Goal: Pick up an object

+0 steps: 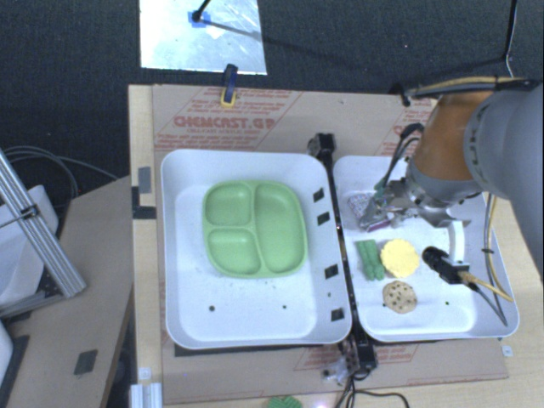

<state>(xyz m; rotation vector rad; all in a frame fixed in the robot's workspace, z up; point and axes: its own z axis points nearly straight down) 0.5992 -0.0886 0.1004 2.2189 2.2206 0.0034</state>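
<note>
Tool point(380, 213) sits low in the right white bin point(484, 317), over a crumpled purple-silver wrapper point(365, 204); its grip state cannot be told. Approach step, likely; next it must close and lift straight.

Grey arm point(507, 139), orange band point(444, 143)

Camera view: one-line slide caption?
Gripper low in the right bin near a yellow disc, green piece and cookie; left bin holds a green tray.
</note>
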